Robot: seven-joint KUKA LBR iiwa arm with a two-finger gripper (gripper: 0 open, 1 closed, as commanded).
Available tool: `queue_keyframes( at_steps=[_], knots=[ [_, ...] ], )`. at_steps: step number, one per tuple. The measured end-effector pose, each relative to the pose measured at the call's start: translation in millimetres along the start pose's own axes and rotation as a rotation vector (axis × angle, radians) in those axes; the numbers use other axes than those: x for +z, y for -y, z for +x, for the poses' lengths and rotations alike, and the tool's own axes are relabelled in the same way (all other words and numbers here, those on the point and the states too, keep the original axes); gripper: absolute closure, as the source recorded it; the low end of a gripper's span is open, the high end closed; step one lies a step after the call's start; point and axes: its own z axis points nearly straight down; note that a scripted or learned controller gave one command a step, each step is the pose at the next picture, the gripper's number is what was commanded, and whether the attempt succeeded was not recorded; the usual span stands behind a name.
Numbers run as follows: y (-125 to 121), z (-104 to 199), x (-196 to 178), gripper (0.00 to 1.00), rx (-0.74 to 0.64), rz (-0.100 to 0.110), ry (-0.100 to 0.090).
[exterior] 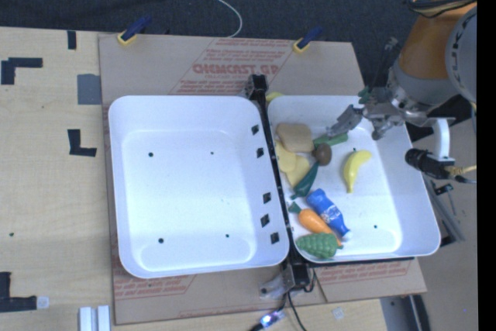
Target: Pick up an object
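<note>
In the right bin: you see a heap of toy food against the divider wall.
Gripper (358, 120): above the right bin (403, 232) at its 1 o'clock corner, fingers spread apart, nothing between them.
Banana (355, 167): just at 6 o'clock of your gripper, lying apart from the heap.
Carrot (314, 222): at 6 o'clock in the heap, touching the blue bottle (328, 212).
Green leafy piece (317, 246): by the near rim.
Left bin (186, 182): at 9 o'clock of the right one.
</note>
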Motion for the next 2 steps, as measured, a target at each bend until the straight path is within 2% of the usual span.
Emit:
queue_keyframes(
  at_steps=[1, 2],
  knots=[
    [-58, 8, 94, 0.0, -0.002, 0.004, 0.0],
    [-58, -55, 108, 0.0, 0.004, 0.0, 0.002]
  ],
)
